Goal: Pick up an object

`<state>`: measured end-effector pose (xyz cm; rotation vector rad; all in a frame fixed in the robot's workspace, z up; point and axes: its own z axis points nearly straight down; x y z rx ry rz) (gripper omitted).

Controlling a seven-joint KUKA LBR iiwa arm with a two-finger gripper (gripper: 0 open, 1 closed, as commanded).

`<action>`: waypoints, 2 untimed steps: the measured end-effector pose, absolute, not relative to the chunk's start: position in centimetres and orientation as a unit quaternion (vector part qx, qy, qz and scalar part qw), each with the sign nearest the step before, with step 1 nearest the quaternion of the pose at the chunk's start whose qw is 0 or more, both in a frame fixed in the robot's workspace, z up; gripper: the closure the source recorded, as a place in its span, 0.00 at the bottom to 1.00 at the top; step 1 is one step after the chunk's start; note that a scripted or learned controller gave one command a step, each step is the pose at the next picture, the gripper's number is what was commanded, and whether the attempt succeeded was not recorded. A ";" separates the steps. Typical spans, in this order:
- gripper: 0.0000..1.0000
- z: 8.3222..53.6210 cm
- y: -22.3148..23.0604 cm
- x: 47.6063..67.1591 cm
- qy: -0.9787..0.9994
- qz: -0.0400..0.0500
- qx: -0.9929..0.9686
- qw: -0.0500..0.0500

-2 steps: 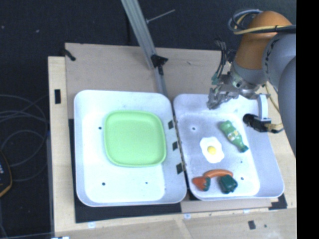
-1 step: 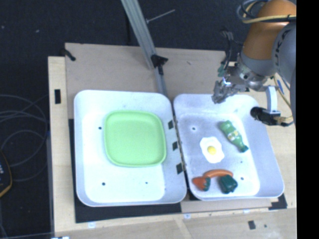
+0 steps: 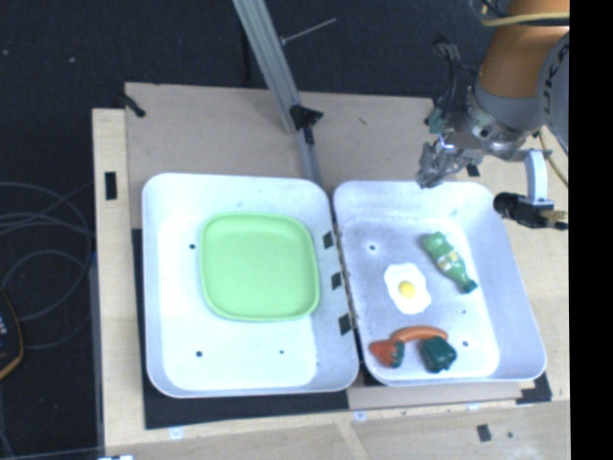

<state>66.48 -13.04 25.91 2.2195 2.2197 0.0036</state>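
The gripper (image 3: 436, 171) hangs at the upper right of the frame, over the top rim of the right bin (image 3: 508, 286); whether its claw is apart or together I cannot tell. Nothing sits in it. Below, in the same bin, lie a green bottle (image 3: 449, 262), a fried egg (image 3: 408, 288), a sausage (image 3: 420, 334), a red piece (image 3: 387, 353) and a dark green piece (image 3: 439, 354). The left bin (image 3: 168, 257) bears a green plate (image 3: 259, 266). A grey pole (image 3: 268, 51) slants across the top centre.
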 end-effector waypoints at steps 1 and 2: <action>1.00 24.7 -8.2 65.3 0.708 0.000 0.706 0.000; 1.00 23.8 -3.6 64.0 0.708 0.000 0.706 0.000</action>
